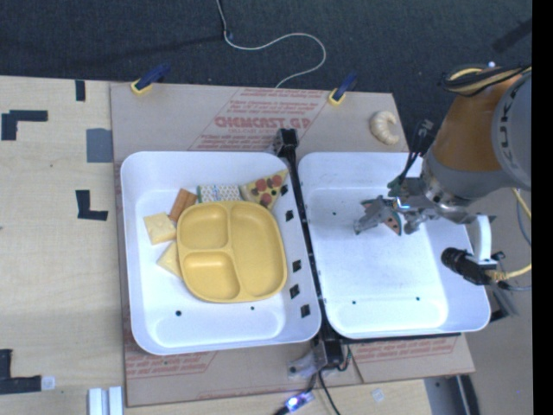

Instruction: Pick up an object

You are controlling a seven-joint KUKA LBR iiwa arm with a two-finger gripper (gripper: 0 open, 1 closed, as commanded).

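My gripper (390,215) hangs over the right bin (380,305), in its upper middle part, at the end of the grey and orange arm coming in from the right. A small reddish-brown bit (395,224) shows just under the gripper; I cannot make out what it is or whether it is held. In the left bin (216,331) lies a yellow divided plate (232,251). Around the plate's upper left edge lie a pale cracker (159,228), a brown piece (181,203), a patterned piece (218,194), a pizza slice (266,188) and a yellow wedge (168,260).
A tan rounded object (386,126) rests on the cardboard behind the right bin. A black divider (298,232) runs between the two bins. A black cable fitting (467,264) sticks out near the right bin's right wall.
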